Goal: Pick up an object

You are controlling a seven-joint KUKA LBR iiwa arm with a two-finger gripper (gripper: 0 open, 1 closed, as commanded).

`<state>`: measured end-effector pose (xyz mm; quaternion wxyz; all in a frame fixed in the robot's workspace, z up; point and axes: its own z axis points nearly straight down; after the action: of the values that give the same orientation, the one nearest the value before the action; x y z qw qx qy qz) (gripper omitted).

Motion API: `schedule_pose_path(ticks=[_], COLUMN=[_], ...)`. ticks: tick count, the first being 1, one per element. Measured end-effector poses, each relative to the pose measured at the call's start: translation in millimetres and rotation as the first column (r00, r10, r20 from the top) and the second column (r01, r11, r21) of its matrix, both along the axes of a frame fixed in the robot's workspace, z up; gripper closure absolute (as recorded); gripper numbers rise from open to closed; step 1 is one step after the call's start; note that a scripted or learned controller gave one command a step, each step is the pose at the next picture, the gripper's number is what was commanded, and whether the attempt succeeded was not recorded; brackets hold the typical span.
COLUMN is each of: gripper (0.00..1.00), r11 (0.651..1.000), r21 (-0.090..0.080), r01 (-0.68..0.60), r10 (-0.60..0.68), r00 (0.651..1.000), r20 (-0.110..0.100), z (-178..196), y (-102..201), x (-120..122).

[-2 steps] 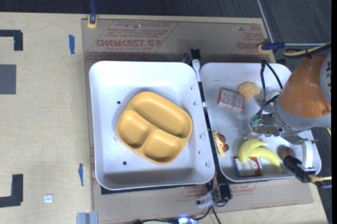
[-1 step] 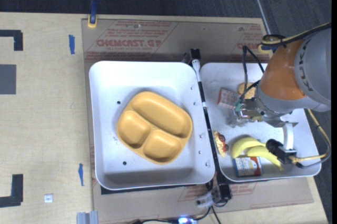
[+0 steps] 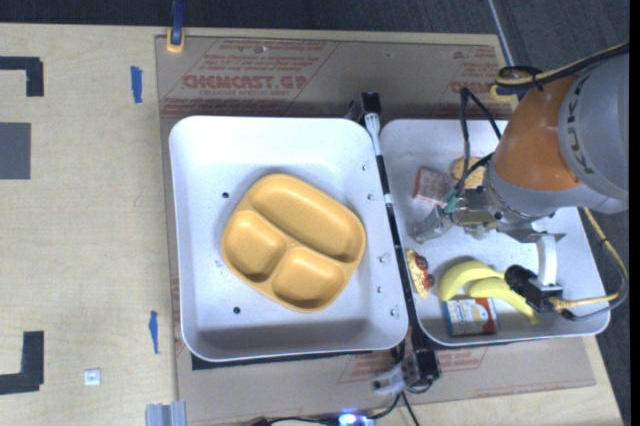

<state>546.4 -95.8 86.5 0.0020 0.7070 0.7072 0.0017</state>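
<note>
While its claw (image 3: 432, 219), fingers' state unclear, hovers mid-right in the crowded right bin (image 3: 590, 319), nearby bananas (image 3: 480, 282) risk spoiling any grasp

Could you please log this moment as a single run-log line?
arm: over right bin | gripper: low in bin, near banana | grasp: none visible | left bin: yellow tray
</note>
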Motion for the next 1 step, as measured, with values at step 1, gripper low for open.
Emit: schedule_pose_path(ticks=[1], gripper=[0.00], r11=[1.000], r21=[-0.004], r01=[0.002], r10=[-0.002], r00=[1.000], r20=[0.006], z=[0.1], y=[-24.0], x=[-63.8])
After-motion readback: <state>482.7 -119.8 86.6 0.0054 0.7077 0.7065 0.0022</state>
